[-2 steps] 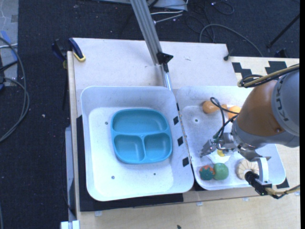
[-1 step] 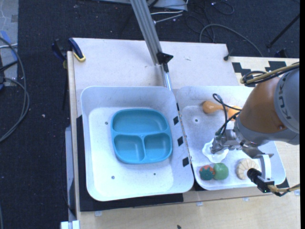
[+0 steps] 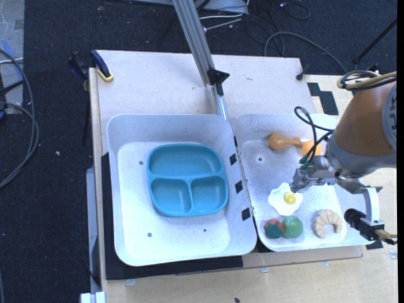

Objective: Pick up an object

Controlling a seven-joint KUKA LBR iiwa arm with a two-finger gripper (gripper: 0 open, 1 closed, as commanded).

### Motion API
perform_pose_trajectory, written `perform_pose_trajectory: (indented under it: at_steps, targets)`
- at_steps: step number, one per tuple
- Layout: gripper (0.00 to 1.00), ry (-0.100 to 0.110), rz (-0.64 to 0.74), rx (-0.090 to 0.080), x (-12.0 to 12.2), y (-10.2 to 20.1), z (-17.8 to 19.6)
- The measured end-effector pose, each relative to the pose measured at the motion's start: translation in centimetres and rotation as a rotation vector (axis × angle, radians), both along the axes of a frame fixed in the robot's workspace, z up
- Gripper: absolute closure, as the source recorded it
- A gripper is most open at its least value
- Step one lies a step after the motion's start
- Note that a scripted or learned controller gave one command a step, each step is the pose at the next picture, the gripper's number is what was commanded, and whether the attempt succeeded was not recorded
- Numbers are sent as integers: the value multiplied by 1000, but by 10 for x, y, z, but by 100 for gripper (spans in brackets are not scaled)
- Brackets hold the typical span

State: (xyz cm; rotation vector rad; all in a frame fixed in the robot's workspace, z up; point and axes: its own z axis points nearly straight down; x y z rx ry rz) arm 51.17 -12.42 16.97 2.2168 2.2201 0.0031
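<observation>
Fried egg (image 3: 285, 199) in right bin (image 3: 252, 150), gripper (image 3: 300, 180) just above.

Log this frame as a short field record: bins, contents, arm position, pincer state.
left bin: holds a blue divided plate
right bin: fried egg toy, croissant, green and red toy food, orange drumstick-like toy
arm: reaches in over the right bin
pincer: low, just above and right of the fried egg toy
pincer state: cannot tell
object held: none visibly
</observation>
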Motion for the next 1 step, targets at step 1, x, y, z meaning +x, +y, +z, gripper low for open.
perform_pose_trajectory:
  at_steps: [1]
  targets:
    - [100, -1, 0, 0, -6, -7, 56]
